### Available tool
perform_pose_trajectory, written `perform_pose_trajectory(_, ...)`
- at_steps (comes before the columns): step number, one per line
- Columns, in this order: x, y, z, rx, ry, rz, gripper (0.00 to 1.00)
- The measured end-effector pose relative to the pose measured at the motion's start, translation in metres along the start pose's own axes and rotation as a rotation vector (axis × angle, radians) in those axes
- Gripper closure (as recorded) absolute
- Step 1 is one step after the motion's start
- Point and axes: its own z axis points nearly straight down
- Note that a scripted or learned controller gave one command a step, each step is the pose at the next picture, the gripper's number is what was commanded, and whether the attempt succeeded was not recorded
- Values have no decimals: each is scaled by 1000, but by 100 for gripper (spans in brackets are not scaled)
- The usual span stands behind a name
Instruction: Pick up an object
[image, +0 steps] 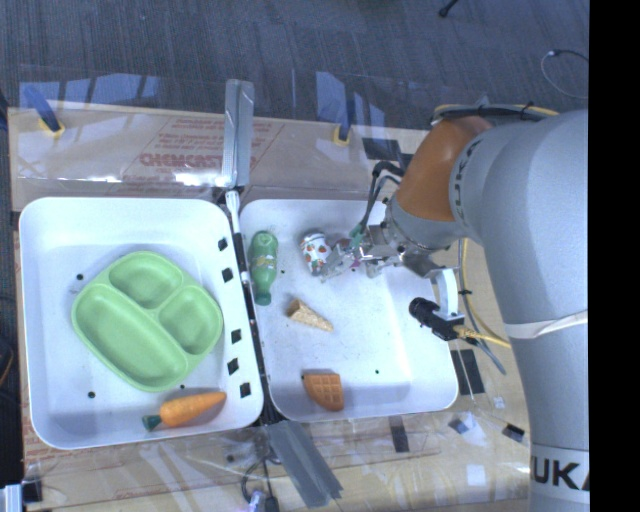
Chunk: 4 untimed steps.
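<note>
My gripper (345, 257) is low over the upper middle of the right bin (400, 375), reaching in from the right. Just to its left lies a small white object with coloured specks (315, 250), close to the gripper tip; I cannot tell whether they touch. A green bottle (263, 264) lies against the bin's left wall. A yellow wedge (310, 317) rests near the bin's centre. An orange-brown waffle-like piece (324, 390) sits at the front edge.
The left bin (45, 330) holds a green divided plate (147, 318) and an orange carrot (190, 408) at its front. The grey arm with its orange band (440, 175) covers the right side. A black cable part (437, 318) hangs over the right bin's right edge.
</note>
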Motion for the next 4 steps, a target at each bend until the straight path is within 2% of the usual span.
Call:
perform_pose_trajectory(1,5,49,11,1,0,-78,0)
perform_pose_trajectory(2,6,50,0,1,-1,-85,100)
perform_pose_trajectory(4,7,51,-21,1,-2,-96,100)
